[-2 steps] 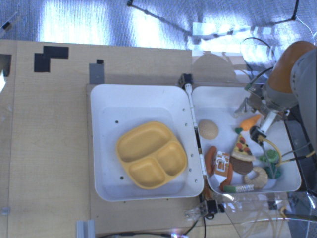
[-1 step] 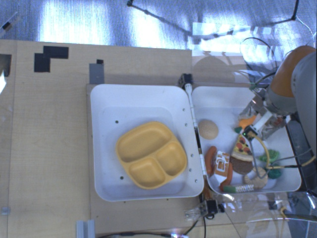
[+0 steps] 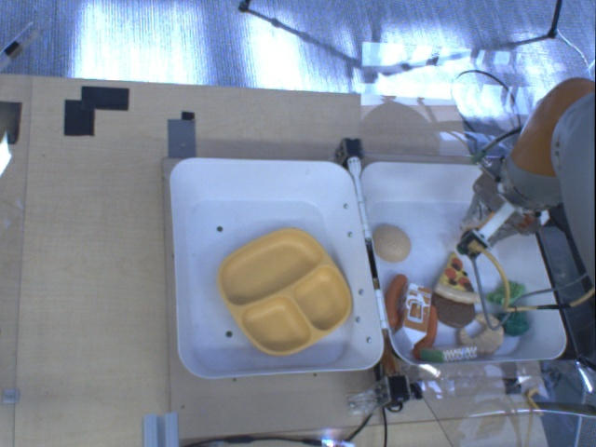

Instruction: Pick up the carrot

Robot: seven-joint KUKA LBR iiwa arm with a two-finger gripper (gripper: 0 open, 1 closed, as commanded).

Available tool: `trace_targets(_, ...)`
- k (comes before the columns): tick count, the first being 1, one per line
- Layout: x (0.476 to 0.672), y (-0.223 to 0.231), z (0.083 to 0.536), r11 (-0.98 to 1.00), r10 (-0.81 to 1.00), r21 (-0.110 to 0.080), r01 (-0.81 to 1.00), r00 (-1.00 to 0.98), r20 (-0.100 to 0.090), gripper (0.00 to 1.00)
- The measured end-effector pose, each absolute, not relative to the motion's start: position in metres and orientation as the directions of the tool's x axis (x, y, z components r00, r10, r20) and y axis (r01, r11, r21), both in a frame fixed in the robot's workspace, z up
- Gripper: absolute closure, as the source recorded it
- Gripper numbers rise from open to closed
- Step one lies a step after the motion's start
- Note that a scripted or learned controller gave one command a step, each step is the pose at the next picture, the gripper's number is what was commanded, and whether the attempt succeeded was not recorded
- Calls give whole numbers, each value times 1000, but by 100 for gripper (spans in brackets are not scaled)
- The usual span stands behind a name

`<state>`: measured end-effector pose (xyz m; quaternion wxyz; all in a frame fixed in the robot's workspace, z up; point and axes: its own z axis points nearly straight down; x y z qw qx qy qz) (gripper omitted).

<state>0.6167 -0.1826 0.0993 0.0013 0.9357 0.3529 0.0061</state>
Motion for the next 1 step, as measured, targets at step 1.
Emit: trace_targets(1, 624, -112, 157, -848, 530, 0, 530, 848, 6, 100)
